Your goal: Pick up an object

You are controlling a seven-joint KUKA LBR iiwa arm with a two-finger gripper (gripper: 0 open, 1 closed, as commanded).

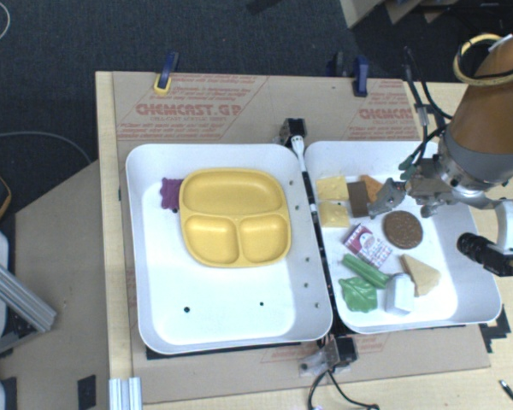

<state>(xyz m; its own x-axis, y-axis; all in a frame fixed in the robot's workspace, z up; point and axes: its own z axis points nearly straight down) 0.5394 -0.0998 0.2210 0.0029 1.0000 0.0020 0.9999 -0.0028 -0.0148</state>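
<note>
The right bin [474,293] holds several small items. There are pale yellow blocks [332,200], a dark brown bar [357,199], an orange piece [374,185], a brown round disc [403,229] and a red-and-white packet [367,244]. Nearer the front lie a green stick [364,271], a green leafy piece [357,295], a white block [400,295] and a tan wedge [421,273]. My gripper [408,202] hangs just behind the brown disc, open, its fingers spread with nothing between them. One fingertip is close to the orange piece.
The left bin [231,314] carries a yellow divided plate [235,214] with a purple item [169,193] at its left side. The grey and orange arm [487,118] covers the right bin's far right corner. Clamps [164,75] sit on the bench's back edge.
</note>
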